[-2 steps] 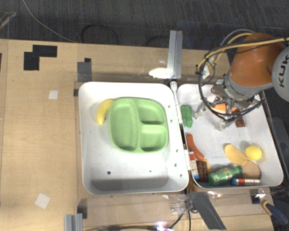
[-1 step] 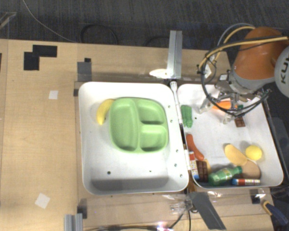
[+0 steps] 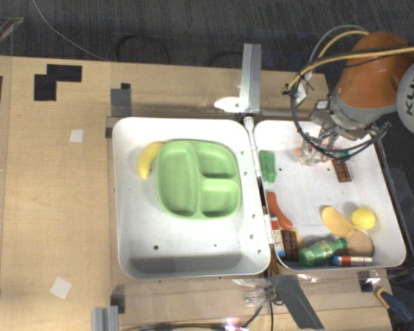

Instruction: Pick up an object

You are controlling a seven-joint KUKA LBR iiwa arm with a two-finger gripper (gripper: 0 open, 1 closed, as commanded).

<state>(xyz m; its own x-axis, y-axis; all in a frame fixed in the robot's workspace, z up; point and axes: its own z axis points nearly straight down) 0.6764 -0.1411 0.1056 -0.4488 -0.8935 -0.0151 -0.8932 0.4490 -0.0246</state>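
Gripper (image 3: 319,150) is hanging over the far part of the right bin (image 3: 393,205); finger state cannot be told from this angle. Brown block (image 3: 341,170) is lying just beside it, toward the near side. Green bar (image 3: 267,165) is sitting to its left by the divider. Yellow ball (image 3: 363,218), green bottle (image 3: 322,252) and red piece (image 3: 279,212) are lying nearer the front, well apart from it. Green tray (image 3: 196,178) is resting in the left bin (image 3: 134,247)

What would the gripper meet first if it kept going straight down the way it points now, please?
Probably the bare white floor of the right bin. The gripper hangs over its upper part, and the brown block lies just to its side, apparently out of line, though depth is hard to judge from this slanted view.
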